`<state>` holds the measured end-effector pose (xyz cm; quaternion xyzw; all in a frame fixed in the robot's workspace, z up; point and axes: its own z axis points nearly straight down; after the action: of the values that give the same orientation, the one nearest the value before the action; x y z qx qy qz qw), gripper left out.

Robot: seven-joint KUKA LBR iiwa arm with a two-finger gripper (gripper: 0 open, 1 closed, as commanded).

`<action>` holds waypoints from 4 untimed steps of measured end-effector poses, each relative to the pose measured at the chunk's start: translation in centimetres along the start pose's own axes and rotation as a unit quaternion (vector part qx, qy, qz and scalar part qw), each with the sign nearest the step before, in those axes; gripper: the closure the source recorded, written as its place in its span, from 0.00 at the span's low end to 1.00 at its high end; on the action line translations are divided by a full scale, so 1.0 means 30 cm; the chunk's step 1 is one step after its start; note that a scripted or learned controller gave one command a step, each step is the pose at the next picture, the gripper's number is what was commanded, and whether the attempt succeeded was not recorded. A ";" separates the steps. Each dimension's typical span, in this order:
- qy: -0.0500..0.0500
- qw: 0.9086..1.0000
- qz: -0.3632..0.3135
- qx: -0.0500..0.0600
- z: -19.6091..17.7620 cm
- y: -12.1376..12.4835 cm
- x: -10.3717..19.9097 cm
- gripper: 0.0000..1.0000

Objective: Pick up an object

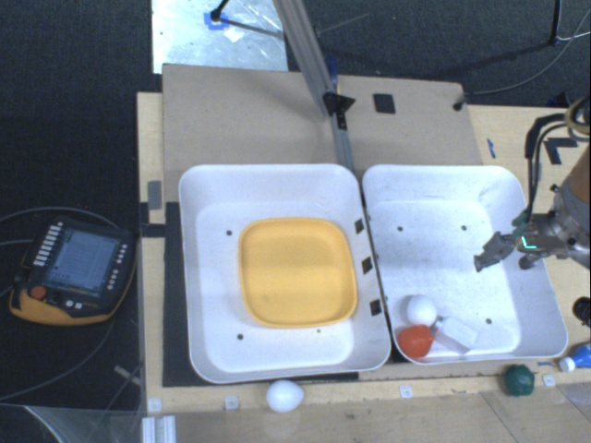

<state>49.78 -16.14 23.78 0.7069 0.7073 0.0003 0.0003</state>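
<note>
In the right bin (443,201), three small things are bunched in the front left corner: a white ball (421,310), a red rounded object (416,341) and a white flat piece (457,332). My gripper (504,260) hangs over the right side of this bin, up and to the right of that cluster and apart from it. Its two dark fingers (487,255) are spread open with nothing between them. A yellow square plate (298,270) lies in the middle of the left bin (208,247).
A white egg shape (284,395) lies on the bench in front of the left bin. A green ball (519,379) and a blue-and-white item (572,362) sit off the right bin's front right corner. A slanted metal bar (309,53) ends between the bins at the back. A teach pendant (69,270) rests far left.
</note>
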 end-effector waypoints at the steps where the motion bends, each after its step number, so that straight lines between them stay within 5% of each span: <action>1: 0.000 1.000 0.000 0.000 0.000 0.000 0.000 0.00; 3: 0.000 1.000 0.000 0.002 0.409 0.002 0.009 0.00; 4: 0.000 1.000 0.000 0.001 0.495 0.001 0.010 0.00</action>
<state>49.83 -15.84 8.93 0.7071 0.7071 -0.0003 -0.0005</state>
